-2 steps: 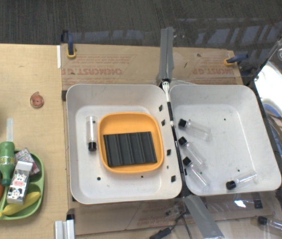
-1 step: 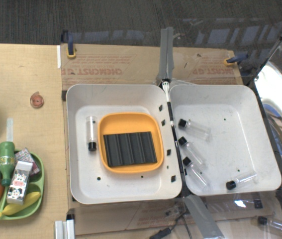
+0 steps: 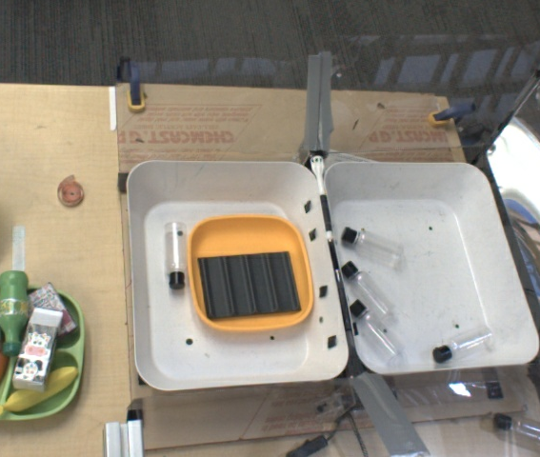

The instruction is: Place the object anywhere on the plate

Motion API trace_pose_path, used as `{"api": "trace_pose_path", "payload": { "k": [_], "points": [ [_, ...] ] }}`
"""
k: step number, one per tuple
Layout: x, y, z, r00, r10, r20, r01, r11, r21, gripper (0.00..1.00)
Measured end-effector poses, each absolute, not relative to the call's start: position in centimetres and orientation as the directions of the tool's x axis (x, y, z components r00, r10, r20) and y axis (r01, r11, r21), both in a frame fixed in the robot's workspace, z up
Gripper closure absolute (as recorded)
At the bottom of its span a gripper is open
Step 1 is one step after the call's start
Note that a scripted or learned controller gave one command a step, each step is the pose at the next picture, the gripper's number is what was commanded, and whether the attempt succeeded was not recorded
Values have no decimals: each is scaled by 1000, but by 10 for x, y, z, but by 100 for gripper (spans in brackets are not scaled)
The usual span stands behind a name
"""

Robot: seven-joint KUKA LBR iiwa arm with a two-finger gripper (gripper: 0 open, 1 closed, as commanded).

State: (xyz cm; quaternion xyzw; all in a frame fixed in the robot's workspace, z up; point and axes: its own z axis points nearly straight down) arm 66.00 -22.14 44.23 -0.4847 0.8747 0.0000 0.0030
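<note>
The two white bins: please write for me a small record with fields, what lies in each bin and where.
left bin: holds an orange plate and one clear vial
plate: near the bin's middle, a dark ribbed block lying on it
vial in left bin: on the bin floor just left of the plate, black cap toward the camera, not on the plate
right bin: four clear vials with black caps
vials in right bin: three near its left wall, one near the front right corner
</note>
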Motion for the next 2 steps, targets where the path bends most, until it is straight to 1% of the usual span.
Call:
{"api": "trace_pose_path", "payload": {
  "k": [1, 2],
  "points": [
    [660, -221, 442, -420, -907, -5, -907, 420, -4, 100],
    [660, -221, 442, -39, -999, -4, -999, 39, -4, 100]
  ]
}}
